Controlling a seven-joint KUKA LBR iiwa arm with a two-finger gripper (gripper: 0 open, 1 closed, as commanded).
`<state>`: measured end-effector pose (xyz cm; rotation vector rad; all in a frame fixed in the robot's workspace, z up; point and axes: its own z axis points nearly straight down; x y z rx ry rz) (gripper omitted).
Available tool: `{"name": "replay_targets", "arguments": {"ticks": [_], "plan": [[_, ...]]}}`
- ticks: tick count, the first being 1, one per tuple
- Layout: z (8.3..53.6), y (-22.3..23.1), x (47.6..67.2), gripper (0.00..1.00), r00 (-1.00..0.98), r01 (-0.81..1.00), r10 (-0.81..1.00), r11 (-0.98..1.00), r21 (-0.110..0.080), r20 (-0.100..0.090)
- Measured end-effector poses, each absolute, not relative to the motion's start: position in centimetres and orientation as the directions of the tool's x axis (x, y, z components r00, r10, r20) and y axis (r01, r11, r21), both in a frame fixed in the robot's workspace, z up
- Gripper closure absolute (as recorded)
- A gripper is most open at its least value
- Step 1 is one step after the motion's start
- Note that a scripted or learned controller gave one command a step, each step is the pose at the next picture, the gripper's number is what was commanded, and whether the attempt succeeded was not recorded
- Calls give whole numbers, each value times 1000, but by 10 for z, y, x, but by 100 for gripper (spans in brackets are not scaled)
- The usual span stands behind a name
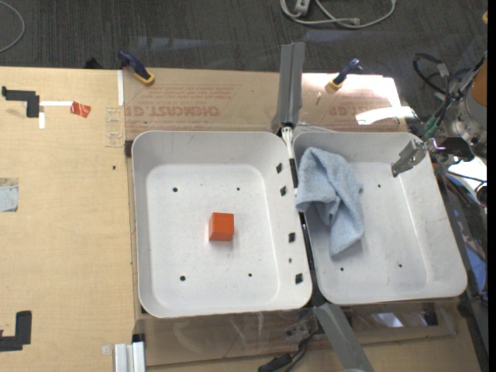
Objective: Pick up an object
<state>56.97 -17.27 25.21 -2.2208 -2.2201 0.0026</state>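
My tool [406, 160] hangs at the far right rim of the right bin [434, 285], up and to the right of the blue cloth [335, 200]. I cannot tell how it is set, and I see nothing gripped in it. The cloth lies crumpled against that bin's left wall, bunched high enough to offer a fold to pinch. Left of the cloth, across the divider, an orange block [222, 226] sits alone near the middle of the left bin [155, 285], well apart from every wall, so it looks the easier pick. Nothing is lifted yet.
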Motion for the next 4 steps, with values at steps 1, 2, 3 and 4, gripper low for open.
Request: {"name": "replay_targets", "arguments": {"ticks": [1, 2, 3, 4], "plan": [[277, -179, 568, 0, 188, 982, 982, -188, -1, -2], [342, -191, 528, 0, -108, 994, 994, 108, 0, -3], [348, -223, 506, 0, -511, 859, 859, 511, 0, -2], [410, -223, 490, 0, -793, 609, 609, 793, 1, -5]]}}
